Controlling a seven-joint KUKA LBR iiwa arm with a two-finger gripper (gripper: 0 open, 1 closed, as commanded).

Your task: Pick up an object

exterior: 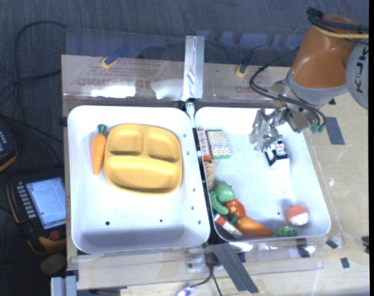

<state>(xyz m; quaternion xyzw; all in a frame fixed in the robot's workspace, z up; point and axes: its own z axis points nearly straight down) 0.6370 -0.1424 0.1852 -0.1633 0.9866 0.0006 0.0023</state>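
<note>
Tool (265, 134) hangs in the right bin (316, 184), just above a small black-and-white item (276, 153). Whether it grips anything, I cannot tell. Carrot (98, 151) lies beside the yellow tray (143, 158).

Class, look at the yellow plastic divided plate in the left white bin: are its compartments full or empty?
Empty. The yellow plastic divided plate shows bare yellow in all three compartments; the orange toy carrot lies beside it on the left white bin floor.

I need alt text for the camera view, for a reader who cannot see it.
A robot arm's gripper hangs over the right white bin, above a small black and white object, near toy food. The left bin holds a yellow divided tray beside a toy carrot.
</note>
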